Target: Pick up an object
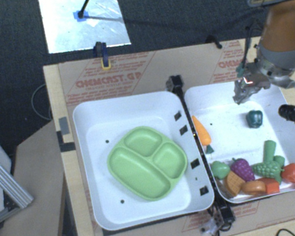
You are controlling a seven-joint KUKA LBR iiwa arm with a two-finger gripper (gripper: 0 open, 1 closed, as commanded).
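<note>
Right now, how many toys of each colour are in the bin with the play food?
Orange: 3, the carrot, a wedge and a piece at the front
Green: 3, a round one, a bumpy one and a stalk
Purple: 1, the grapes
Red: 1, the tomato
Dark teal: 1, a small lump
Total: 9

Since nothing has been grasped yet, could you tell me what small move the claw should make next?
Probably a short descent toward the dark teal object. The claw hangs over the right bin, just up and left of that object, which lies apart from the toy pile along the near wall, so it looks the easiest pick.
</note>
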